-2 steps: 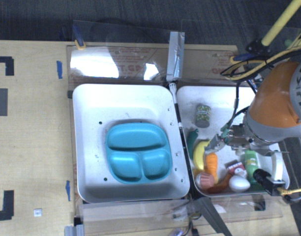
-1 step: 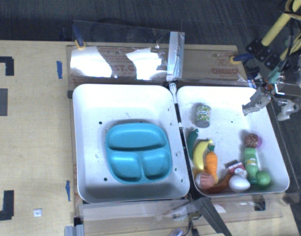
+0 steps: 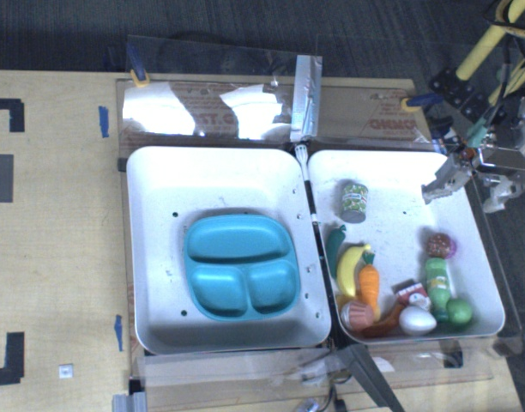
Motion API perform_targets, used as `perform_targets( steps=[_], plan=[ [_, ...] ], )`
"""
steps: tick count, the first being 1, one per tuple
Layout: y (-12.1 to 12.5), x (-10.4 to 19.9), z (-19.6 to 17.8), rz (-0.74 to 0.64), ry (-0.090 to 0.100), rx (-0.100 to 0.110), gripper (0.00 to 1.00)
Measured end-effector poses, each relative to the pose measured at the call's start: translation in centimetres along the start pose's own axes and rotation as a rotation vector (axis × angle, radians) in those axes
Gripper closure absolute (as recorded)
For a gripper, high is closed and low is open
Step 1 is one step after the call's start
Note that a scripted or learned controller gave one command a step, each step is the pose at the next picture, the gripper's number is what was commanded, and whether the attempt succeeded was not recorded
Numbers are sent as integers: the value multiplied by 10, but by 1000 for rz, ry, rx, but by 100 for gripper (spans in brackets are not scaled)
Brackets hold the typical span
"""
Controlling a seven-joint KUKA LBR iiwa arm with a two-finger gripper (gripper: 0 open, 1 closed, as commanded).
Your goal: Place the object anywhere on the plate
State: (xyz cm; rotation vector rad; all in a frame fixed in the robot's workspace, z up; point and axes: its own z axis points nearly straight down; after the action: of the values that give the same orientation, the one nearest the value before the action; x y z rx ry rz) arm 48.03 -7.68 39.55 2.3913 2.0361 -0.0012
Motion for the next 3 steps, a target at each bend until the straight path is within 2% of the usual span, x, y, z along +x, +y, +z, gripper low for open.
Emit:
perform_targets(
  steps=[2,3],
  plan=[
    [0,0,0,0,0,0,0],
    [31,-8,69,60,-1,7,0]
  ],
)
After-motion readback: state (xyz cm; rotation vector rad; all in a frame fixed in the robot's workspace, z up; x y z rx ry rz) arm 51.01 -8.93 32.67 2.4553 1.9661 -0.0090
